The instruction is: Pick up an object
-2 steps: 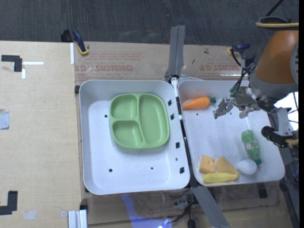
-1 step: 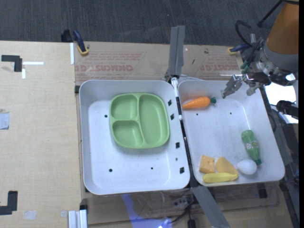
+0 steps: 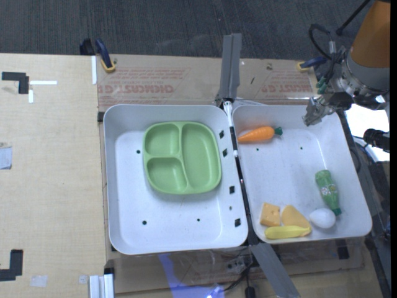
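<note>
The right bin holds an orange carrot near its back left. A green bottle lies at the right side. At the front sit two yellow cheese wedges, a yellow banana and a white egg. My gripper hangs above the bin's back right corner, well right of the carrot, and I see nothing held in it.
The left bin bears a green divided plate. A grey divider post rises between the bins at the back. Blue clamps grip the cardboard behind. Cables trail by the arm at the right.
</note>
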